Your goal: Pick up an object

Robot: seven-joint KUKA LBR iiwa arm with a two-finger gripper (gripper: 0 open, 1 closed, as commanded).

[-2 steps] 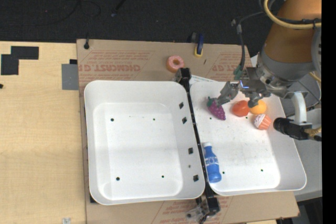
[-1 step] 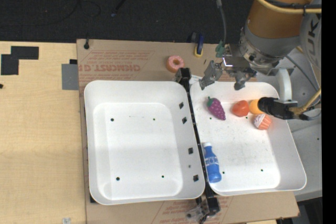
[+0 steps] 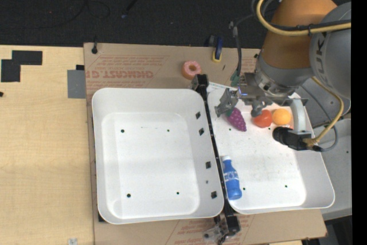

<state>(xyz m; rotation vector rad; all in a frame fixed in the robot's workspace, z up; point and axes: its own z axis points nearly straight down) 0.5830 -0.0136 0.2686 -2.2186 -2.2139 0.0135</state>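
Purple catches the eye first: a small purple grape bunch [image 3: 237, 119] lies in the right bin [image 3: 287, 169], up at its far end, close to the divider where the two bins meet. Right over it sits the gripper [image 3: 239, 101], low above that far end of the bin, and the grapes lie just below it, tipped at a slant. Is it wide or narrow? Honestly, I cannot tell from this angle, because the wrist and its grey hardware crowd the spot.

Just to the right of the grapes, a red fruit [image 3: 262, 118] and an orange fruit [image 3: 281, 117] sit side by side, touching or very nearly so, both tucked under the wrist. Down the same bin, well apart from that cluster, a blue bottle [image 3: 231, 178] lies flat along the left wall, its pale cap end toward the far side.

The grey arm [image 3: 335, 60] with its orange band [image 3: 298, 14] comes in from the right, bent over the bin. The left bin [image 3: 103, 181] sits alongside, white as well. Out on the brown cardboard [image 3: 143, 69] beyond the bins, a pink ring [image 3: 191, 69] rests near the far corner where the bins meet, and a blue clamp [image 3: 217, 49] stands just past it.
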